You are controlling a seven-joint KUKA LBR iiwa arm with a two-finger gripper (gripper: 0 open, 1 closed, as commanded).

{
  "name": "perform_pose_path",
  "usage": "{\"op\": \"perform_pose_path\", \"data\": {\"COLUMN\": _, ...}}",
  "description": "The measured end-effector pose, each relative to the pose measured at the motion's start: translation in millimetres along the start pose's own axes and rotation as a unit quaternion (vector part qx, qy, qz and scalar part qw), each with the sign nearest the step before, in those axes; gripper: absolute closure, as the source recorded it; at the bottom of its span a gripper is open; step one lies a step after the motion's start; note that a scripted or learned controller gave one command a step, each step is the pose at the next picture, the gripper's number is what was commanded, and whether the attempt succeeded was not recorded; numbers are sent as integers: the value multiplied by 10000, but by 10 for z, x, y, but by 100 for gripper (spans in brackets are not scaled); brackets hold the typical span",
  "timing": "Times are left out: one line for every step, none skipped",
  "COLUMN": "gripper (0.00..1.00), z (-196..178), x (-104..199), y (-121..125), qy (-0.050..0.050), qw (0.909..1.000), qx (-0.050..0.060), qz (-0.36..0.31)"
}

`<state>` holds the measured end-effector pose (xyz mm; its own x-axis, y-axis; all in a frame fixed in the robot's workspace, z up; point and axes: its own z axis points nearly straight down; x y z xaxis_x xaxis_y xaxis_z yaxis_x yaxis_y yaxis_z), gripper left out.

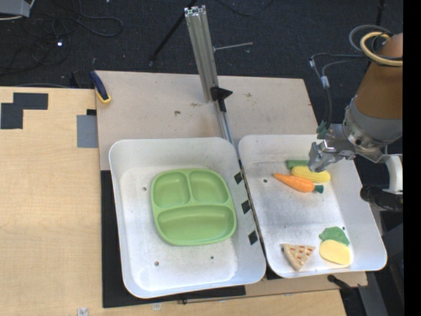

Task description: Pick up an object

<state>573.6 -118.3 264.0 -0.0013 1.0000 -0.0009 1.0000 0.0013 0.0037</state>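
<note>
Pincer (320,158) sits right over the corn (312,174) by the right bin's (263,242) far edge, probably lining up a grab. Can't tell if it's open or closed

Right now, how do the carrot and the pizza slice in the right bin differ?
The carrot is orange, long and tapered; the pizza slice is tan and triangular. The carrot lies mid-bin beside the corn, under the claw; the pizza slice sits near the front rim. Both lie flat.

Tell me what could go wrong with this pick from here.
The end effector sits right over the corn, which touches the carrot; closing here could catch both or nudge one away. Both lie near the right bin's back wall, so the end effector may bump it.
</note>
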Motion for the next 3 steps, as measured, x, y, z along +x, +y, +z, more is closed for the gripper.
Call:
{"op": "perform_pose_path", "data": {"gripper": 100, "z": 172, "x": 481, "y": -130, "qy": 14, "qw": 10000, "qx": 42, "qz": -13}}
{"op": "perform_pose_path", "data": {"gripper": 100, "z": 213, "x": 966, "y": -415, "qy": 15, "qw": 10000, "qx": 48, "qz": -13}}
{"op": "perform_pose_path", "data": {"gripper": 100, "z": 191, "x": 1544, "y": -561, "qy": 16, "qw": 10000, "qx": 44, "qz": -19}}
